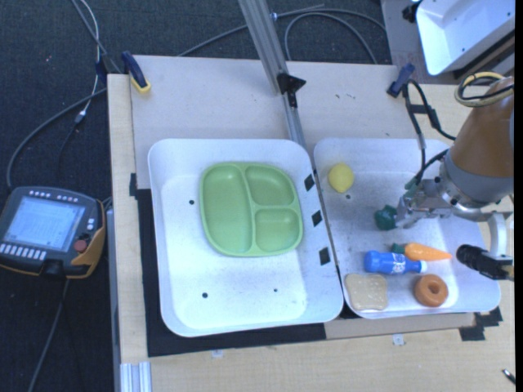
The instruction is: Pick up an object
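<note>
camera view: no legible writing on any item; the handheld pendant [51,231] left of the desk [204,96] shows a lit screen, text too small to read. left bin [176,300] holds a green divided tray [250,208], its three compartments bare. right bin [372,158] holds a yellow ball [341,176], a dark green object [385,216], a blue bottle [391,261], an orange carrot [426,252], a tan bread slice [367,291] and a brown doughnut [431,289]. claw [406,209] sits low in the right bin, just beside the dark green object; cannot tell how far open it is, nor whether it grips anything.

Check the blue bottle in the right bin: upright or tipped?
Tipped. The blue plastic bottle lies on its side on the right white bin floor, beside the orange carrot.
</note>
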